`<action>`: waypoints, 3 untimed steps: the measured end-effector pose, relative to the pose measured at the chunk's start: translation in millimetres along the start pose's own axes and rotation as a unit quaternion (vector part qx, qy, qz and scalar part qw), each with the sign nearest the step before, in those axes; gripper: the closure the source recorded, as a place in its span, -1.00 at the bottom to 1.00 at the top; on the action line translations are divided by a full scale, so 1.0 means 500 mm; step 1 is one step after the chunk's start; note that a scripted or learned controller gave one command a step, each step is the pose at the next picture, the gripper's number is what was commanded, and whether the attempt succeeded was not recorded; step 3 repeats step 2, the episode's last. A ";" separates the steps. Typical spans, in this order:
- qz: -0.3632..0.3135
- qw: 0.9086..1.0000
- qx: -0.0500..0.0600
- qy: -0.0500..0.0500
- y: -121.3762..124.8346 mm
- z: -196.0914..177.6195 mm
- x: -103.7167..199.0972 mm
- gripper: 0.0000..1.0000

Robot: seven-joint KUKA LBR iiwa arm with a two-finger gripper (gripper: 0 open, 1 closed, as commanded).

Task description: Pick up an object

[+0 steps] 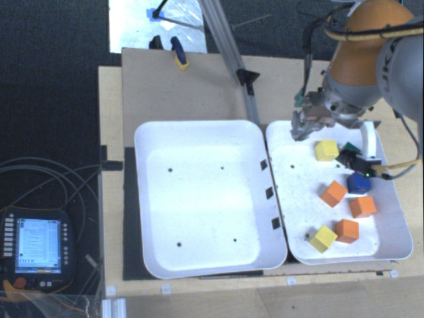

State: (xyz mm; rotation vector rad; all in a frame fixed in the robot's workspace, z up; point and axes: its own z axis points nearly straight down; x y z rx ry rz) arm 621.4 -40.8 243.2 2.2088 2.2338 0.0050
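Note:
The right bin holds several small blocks. A yellow block lies near its far edge, a blue one sits further right, and orange blocks rest at mid bin, at the right and near the front. Another yellow block lies at the front. My gripper hangs over the bin's far left corner, just left of the far yellow block. I see nothing between its fingers.
The left bin stands beside the right one, joined by black clips. A grey pole slants across the back. A teach pendant with cables lies at the far left.

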 end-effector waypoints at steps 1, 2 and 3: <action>0.000 1.000 0.001 0.000 0.008 0.015 0.111 1.00; 0.000 1.000 0.000 0.000 0.021 0.012 0.224 1.00; 0.000 1.000 0.000 0.000 0.021 0.012 0.224 1.00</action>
